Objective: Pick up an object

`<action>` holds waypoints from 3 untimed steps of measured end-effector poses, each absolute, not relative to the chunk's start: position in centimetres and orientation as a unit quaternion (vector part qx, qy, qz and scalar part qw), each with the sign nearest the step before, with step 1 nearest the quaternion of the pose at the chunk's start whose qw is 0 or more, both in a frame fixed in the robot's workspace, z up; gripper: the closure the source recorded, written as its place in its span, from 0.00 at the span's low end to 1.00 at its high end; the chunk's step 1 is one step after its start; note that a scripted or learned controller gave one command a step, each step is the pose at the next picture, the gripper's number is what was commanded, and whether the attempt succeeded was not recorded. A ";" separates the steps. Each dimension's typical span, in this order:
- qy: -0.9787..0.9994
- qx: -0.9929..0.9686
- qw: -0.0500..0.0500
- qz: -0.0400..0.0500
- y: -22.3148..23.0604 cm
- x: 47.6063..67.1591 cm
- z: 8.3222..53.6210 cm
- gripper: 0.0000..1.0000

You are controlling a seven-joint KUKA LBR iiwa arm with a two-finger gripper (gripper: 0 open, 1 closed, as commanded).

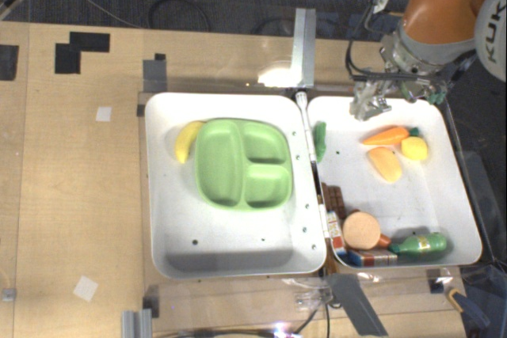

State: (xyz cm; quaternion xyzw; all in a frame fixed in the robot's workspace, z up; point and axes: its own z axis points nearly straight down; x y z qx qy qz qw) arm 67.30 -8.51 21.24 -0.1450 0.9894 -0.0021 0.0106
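Note:
My gripper hangs over the far edge of the right bin, below the orange band of the arm. Nothing shows in its grasp. Just in front of it and to the right lies an orange carrot, with a yellow lemon-like piece beside it and a pale orange piece a little nearer. A green pod-shaped item lies along this bin's left wall. At the near edge sit a round tan disc, a green bottle on its side and a brown bar.
The left bin holds a green divided tray with a yellow banana at its left side. A metal post stands behind the divide between the bins. Cables loop near the wrist at the top right.

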 end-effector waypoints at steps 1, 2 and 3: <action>0.989 -0.146 0.013 -0.001 -8.3 67.4 22.2 1.00; 0.994 -0.111 0.007 -0.001 -8.2 56.2 25.2 1.00; 0.996 -0.084 0.005 0.001 -0.9 54.1 25.5 1.00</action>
